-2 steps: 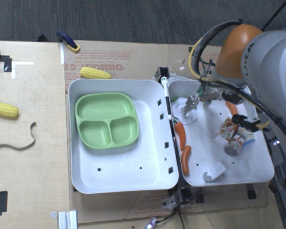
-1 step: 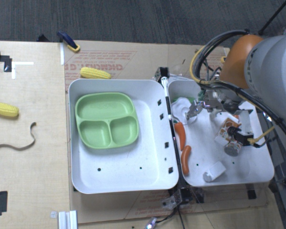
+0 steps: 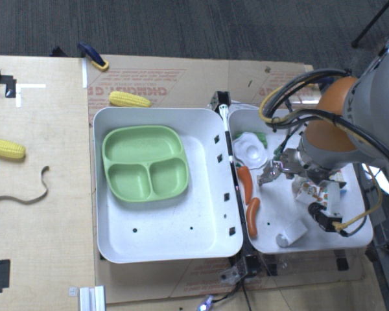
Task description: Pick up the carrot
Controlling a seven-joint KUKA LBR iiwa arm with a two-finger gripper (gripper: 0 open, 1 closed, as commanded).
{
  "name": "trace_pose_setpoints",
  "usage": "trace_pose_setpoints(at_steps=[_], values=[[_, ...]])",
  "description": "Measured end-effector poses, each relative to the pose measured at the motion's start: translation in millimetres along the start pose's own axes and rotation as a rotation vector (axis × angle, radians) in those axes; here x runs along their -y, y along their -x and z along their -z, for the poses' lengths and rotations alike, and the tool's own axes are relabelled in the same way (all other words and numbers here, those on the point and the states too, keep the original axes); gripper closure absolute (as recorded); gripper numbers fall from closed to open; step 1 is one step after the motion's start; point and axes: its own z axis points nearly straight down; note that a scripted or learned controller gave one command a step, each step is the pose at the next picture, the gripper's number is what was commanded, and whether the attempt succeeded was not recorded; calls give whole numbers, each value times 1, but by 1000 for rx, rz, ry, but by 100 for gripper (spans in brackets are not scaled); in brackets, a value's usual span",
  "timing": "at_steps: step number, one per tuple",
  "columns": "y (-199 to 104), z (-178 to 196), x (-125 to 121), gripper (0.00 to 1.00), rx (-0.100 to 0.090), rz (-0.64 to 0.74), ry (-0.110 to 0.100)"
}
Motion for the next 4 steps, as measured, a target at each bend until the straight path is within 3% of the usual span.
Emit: trace_pose_setpoints(at_steps=[1, 2, 3, 4], values=[[-16, 1, -90, 0, 1, 1, 2], [-1, 0, 7, 0, -1, 159, 1], [1, 9, 7, 100, 0, 156, 1], [8, 0, 44, 100, -2, 562, 1]])
